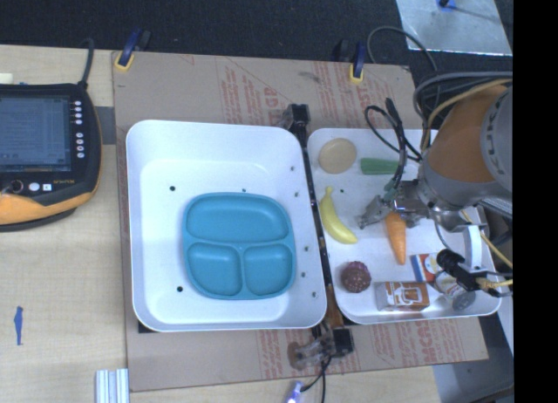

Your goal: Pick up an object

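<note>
The right bin [349, 312] holds several items. Among them are a yellow banana [336, 217], an orange carrot [397, 237], a tan round disc [337, 155], a green piece [378, 166], a dark brown ball [355, 276] and a brown packet [402, 295]. My gripper [384, 211] hangs low over the right bin, just above the carrot's upper end and to the right of the banana. Nothing is visibly held in it. The arm's orange band [462, 144] sits up and to the right of it.
In the left bin [148, 218] lies a blue divided plate [237, 244]. Black cables [392, 126] loop over the right bin's far edge. A teach pendant [44, 153] rests on the bench at the far left. More small items [449, 275] crowd the right bin's near right corner.
</note>
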Robot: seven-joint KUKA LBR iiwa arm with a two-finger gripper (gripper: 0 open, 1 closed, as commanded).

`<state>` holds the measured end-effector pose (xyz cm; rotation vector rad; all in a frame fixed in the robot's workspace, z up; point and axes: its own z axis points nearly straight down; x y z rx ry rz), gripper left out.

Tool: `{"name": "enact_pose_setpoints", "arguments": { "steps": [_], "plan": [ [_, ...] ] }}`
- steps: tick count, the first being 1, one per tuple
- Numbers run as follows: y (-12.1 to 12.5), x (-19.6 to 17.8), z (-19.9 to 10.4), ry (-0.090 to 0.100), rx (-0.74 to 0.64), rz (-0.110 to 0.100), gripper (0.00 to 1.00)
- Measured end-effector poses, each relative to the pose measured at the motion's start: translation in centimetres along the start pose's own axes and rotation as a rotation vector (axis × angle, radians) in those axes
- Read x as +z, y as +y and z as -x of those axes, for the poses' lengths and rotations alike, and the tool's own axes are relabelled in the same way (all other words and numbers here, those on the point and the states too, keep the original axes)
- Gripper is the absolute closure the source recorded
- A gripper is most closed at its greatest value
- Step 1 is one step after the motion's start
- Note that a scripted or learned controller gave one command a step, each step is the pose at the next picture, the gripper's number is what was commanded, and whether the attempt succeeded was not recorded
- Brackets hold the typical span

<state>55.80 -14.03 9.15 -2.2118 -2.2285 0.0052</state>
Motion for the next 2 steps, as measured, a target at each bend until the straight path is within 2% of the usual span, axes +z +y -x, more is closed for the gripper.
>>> {"name": "enact_pose_setpoints", "arguments": {
  "steps": [1, 2],
  "plan": [
    [0.0, -1.0, 0.1, 0.0, -0.001, -0.001, 1.0],
    [2.5, -10.1, -7.1, 0.003, 0.003, 0.002, 1.0]
  ]
}}
